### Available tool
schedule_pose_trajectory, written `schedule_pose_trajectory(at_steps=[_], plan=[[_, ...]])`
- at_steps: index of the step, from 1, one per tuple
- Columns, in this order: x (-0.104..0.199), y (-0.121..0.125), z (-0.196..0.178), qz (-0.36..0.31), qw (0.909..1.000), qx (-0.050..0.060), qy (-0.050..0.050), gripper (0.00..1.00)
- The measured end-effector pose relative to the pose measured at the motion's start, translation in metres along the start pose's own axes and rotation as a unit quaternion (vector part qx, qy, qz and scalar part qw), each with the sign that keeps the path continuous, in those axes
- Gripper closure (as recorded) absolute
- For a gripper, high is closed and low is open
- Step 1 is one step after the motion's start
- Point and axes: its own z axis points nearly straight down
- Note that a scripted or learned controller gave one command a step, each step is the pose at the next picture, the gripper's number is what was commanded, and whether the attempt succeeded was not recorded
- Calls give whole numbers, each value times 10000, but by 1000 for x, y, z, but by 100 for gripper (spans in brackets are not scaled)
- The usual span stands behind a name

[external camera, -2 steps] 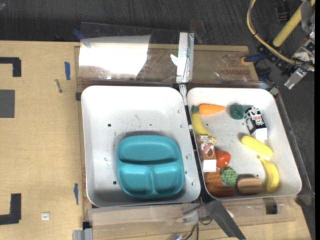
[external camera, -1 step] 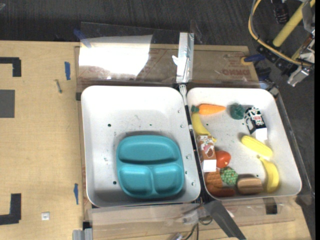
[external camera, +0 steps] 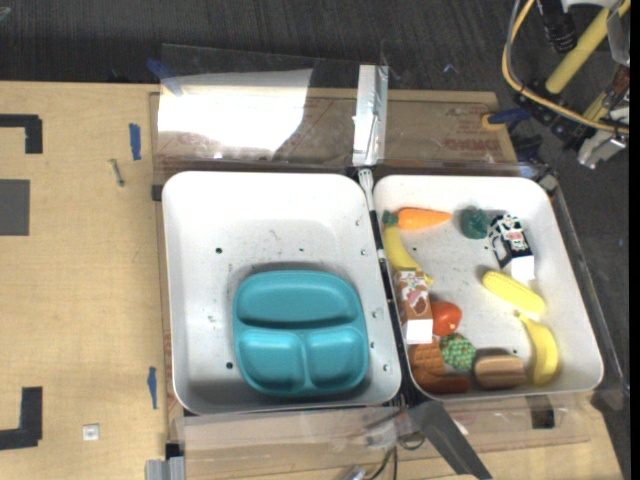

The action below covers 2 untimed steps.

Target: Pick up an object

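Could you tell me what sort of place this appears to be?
Probably a robotics lab's picking bench: two white bins, toy food in the right bin, a teal divided tray in the left bin.

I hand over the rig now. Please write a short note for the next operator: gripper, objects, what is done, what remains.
Arm: at the far right corner, outside both bins, no object seen with it.
Things: right bin holds toy foods, among them carrot, corn and banana. Left bin holds a teal divided plate.
Done: nothing lifted.
Left: choose one object, grasp it, lift it.
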Motion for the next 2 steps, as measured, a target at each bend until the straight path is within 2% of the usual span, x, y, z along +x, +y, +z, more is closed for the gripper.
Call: schedule_pose_trajectory(at_steps=[1, 2], plan=[[0, 11, -3, -705, 9975, -1, -1, 100], [4, 7, -18, -1462, 9893, 1, -5, 100]])
